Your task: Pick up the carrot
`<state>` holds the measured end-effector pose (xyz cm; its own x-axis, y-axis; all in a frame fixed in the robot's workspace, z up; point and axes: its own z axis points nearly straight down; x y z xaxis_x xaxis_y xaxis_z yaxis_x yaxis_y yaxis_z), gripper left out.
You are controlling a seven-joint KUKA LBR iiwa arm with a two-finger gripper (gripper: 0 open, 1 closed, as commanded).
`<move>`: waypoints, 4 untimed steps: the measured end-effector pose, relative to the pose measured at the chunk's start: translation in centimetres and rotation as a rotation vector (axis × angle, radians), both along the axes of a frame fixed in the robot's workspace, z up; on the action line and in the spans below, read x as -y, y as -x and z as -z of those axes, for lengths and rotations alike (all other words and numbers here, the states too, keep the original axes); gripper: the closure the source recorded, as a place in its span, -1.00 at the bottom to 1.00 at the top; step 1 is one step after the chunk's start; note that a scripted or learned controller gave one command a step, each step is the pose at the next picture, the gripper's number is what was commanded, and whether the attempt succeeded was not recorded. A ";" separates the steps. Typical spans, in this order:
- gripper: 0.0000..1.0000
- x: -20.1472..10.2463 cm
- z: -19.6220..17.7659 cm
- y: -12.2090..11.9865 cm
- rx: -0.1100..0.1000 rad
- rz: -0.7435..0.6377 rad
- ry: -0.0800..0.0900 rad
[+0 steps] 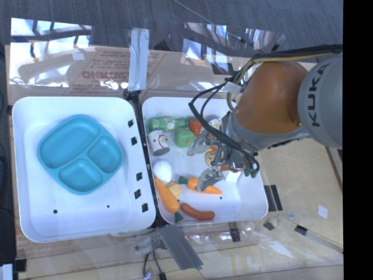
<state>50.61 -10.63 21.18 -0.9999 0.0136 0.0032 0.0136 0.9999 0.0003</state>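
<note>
The orange carrot (pixel 211 188), green-topped, lies pinched between the tool's (pixel 208 181) fingers.

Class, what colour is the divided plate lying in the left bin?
Light blue; the plate shows plainly in the camera view.
</note>
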 end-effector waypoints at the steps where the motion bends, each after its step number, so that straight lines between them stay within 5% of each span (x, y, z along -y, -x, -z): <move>1: -1.00 3.4 12.0 0.5 0.005 0.185 0.001; 2: 1.00 3.2 11.1 0.4 0.004 0.175 0.000; 3: 1.00 6.1 4.2 -2.3 0.009 0.239 0.002; 4: 1.00 5.9 3.3 -2.4 0.007 0.229 0.002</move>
<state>52.96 -16.55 17.84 -0.9706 0.2405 -0.0036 0.2405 0.9706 -0.0004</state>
